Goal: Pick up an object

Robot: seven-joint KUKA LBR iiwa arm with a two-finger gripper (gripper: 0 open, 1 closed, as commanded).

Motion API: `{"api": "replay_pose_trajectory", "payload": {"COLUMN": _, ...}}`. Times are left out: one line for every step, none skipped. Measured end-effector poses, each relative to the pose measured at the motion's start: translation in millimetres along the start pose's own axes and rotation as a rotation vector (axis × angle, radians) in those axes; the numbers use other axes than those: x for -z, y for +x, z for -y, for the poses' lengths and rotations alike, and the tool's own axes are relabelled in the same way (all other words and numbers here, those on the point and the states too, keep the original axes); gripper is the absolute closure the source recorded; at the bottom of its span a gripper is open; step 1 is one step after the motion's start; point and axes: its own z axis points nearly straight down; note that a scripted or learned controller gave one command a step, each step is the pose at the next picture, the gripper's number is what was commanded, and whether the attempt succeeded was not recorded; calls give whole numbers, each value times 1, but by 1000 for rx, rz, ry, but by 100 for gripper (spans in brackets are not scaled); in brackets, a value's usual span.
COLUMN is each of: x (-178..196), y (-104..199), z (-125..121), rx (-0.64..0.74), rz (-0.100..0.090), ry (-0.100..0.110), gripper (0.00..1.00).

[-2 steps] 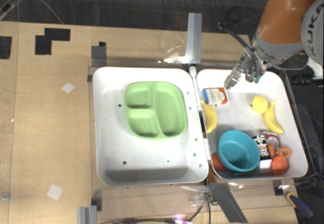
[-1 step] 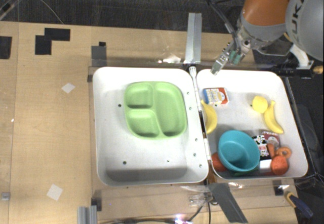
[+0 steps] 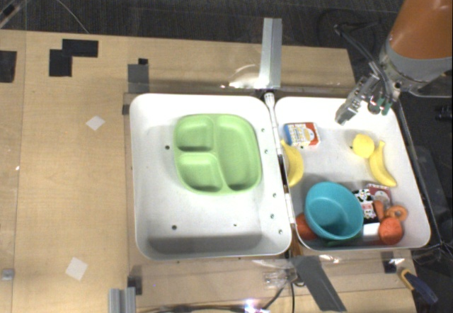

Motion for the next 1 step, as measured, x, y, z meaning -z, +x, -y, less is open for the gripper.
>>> {"api": "replay_pose_trajectory", "payload": {"x": -34, "y": 58, "z": -14, "rx": -111, "rz": -6, "ry": -1, "gripper": 100}}
